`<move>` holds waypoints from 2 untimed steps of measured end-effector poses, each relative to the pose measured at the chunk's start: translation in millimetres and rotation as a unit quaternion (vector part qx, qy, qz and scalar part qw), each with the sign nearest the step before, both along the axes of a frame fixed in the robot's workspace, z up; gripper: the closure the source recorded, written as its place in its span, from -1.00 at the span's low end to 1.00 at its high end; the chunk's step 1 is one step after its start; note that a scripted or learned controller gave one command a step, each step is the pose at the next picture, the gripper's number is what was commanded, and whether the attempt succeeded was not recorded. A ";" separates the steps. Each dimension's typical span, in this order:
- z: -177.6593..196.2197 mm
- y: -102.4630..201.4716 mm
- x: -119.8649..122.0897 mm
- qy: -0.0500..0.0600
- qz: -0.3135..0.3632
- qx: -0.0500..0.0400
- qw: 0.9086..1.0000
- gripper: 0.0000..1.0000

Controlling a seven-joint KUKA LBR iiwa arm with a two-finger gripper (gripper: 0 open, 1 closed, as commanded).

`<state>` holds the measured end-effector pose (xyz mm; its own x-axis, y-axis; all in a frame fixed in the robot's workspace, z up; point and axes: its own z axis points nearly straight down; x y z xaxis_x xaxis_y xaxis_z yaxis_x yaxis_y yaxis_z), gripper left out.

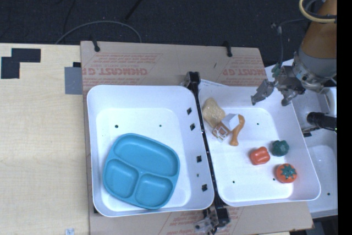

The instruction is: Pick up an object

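Dark, perhaps carpeted floor point(165, 3); wooden bench point(38, 146).

Two bins side by side on the bench point(38, 135), meeting at a central divider point(199, 135).

Left of divider: left bin point(104, 102), with a sectioned tray point(142, 170) in its near half.

Right of divider: right bin point(300, 195). A cluster just beside the divider, toward the far end: lumpy piece point(212, 110), small block point(224, 128), curved piece point(237, 132). Farther right of divider, nearer: round piece point(259, 156), small ball point(280, 147), tomato-shaped piece point(285, 173).

Gripper point(278, 91) above the right bin's far rim.
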<state>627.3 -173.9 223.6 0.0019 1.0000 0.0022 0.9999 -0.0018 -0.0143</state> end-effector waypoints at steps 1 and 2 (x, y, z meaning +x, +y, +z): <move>9.0 0.3 2.2 -0.007 0.001 -0.001 1.000 -1.00; -40.4 -0.3 -8.0 -0.004 0.001 0.000 1.000 -1.00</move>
